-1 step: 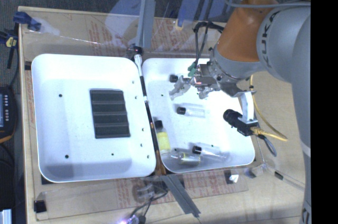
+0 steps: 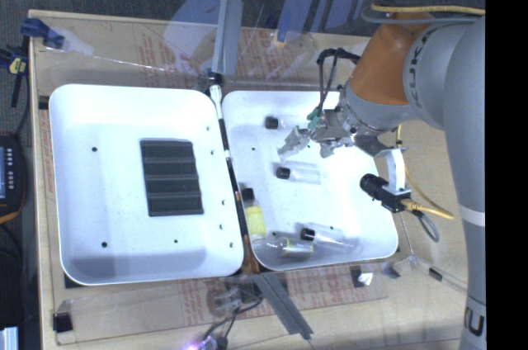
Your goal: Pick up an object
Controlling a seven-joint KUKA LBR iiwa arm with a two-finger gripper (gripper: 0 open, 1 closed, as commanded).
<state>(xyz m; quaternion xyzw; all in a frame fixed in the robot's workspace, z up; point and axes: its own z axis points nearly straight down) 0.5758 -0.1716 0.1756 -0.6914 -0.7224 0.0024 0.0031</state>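
Pincer (image 2: 318,138) is hanging low over the upper part of the right bin (image 2: 375,245); whether it is gripping anything is too blurred to tell. Just below it a clear vial with a black cap (image 2: 299,172) is lying on the bin floor, a small black piece (image 2: 271,123) to its upper left. Clear tubes (image 2: 309,241) and a yellow item (image 2: 254,220) are crowding the near edge. A dark ribbed block (image 2: 172,177) is sitting in the left bin (image 2: 74,175).

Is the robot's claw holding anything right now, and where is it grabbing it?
It cannot be told. The gripper hangs over the right bin, above a small clear bottle, with no visible hold.
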